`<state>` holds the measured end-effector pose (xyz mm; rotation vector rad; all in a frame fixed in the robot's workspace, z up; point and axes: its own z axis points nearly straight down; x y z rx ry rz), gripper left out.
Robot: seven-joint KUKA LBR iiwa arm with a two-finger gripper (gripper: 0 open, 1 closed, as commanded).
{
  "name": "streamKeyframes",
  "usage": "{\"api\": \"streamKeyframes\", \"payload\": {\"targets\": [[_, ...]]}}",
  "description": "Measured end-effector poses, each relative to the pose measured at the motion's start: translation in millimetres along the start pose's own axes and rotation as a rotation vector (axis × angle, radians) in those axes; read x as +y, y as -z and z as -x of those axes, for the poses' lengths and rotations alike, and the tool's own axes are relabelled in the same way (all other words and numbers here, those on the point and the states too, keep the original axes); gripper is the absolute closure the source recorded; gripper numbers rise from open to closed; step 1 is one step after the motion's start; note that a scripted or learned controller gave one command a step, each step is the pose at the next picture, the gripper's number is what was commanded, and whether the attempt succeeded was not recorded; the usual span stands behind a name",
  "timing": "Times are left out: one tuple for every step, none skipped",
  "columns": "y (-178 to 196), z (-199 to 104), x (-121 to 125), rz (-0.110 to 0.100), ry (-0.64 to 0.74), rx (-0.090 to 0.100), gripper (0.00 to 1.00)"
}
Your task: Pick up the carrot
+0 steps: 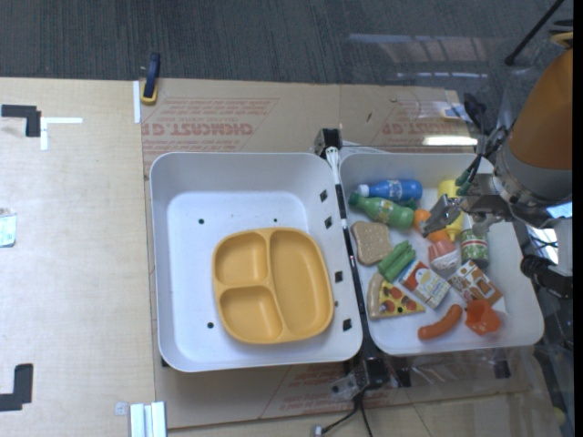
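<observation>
The carrot (438, 238) is a small orange piece in the right bin (519, 335), lying between the green bottle (386, 210) and a small can (474, 247). Only parts of it show, because the gripper (444, 217) hangs low directly over its upper end. Another orange bit (421, 215) peeks out just left of the gripper. The arm comes in from the right, with its orange band (551, 107) at the frame's edge.
Crowding the right bin are a blue bottle (393, 189), a bread slice (371, 240), a green pepper (396, 260), a pizza slice (392, 300), cartons (426, 285), a sausage (441, 322) and an orange toy (484, 317). The left bin (182, 244) holds a yellow divided plate (271, 284).
</observation>
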<state>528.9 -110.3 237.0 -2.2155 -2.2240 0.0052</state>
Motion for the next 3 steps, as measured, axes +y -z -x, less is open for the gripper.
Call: {"api": "streamKeyframes", "payload": {"targets": [[-136, 52, 35, 0.002, -0.011, 0.000, 0.00], [-144, 56, 63, -0.008, -0.335, 0.035, 0.00], [-136, 63, 61, -0.004, -0.328, 0.015, 1.00]]}}
